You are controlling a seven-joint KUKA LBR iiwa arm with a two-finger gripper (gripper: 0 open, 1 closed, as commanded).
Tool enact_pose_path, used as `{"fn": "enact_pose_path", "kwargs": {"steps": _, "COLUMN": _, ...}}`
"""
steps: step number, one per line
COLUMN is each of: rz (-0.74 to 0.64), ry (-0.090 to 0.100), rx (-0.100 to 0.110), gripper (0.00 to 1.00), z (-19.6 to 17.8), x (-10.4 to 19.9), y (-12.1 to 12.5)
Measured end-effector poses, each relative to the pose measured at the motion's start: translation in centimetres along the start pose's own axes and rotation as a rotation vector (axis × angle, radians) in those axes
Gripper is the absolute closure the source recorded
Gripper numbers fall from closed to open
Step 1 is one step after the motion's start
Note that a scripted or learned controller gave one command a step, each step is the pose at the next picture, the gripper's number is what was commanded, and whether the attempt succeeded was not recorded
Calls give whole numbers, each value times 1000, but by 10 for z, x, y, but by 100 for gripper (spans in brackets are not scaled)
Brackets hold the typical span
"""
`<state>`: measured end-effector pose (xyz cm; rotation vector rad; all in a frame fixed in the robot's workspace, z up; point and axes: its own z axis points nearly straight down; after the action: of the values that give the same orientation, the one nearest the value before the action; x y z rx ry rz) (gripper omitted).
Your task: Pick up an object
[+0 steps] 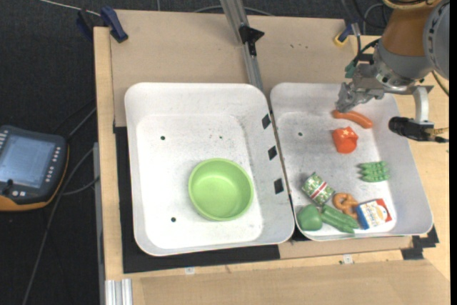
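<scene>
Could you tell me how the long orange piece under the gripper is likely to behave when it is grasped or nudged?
The orange piece looks slim and rounded, so it may roll or pivot if nudged. It looks like a light plastic toy, probably stiff. The gripper hangs right above it.

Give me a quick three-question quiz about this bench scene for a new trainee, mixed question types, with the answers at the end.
1. True or false: the green bowl sits in the left bin.
2. Which item lies closest to the gripper? A) orange carrot-like toy B) pretzel C) green leafy toy
3. Fill in: the small red and white carton lies in the ____ bin.

Key: 1 true; 2 A; 3 right
</scene>
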<state>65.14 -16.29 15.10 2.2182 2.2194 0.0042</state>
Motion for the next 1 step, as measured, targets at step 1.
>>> {"fn": "enact_pose_path", "kwargs": {"steps": 1, "rz": 0, "ry": 0, "rx": -1, "gripper": 100, "z": -53, "x": 0, "y": 1}}
